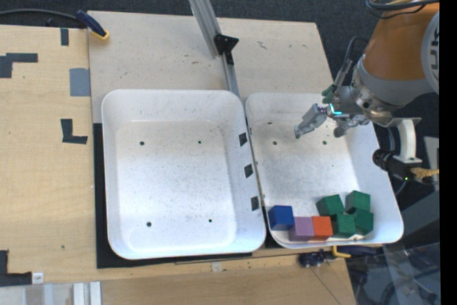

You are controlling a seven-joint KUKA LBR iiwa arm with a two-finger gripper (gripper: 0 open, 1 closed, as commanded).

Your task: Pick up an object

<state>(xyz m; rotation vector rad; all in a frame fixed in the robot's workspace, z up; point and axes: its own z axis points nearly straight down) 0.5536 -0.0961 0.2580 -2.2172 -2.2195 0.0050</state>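
Left bin (175, 171): bare white floor, a few dark dots, no objs. Right bin (303, 161): all blocks bunched at its near edge. L to R: blue block (281, 216), purple block (304, 227), orange block (322, 226), then green blocks (348, 213) piled in the near-right corner. All small, hard-looking cubes, matte, most touching neighbours. Gripper (307, 125) hangs over the bin's far part, well apart from the cluster, nothing betw fingers; they look spread, angled down-left. Best bet imo: go for blue, since it sits at the row's end w/ free space on its left. Come straight down, straddle it, avoid nudging purple or the bin wall.
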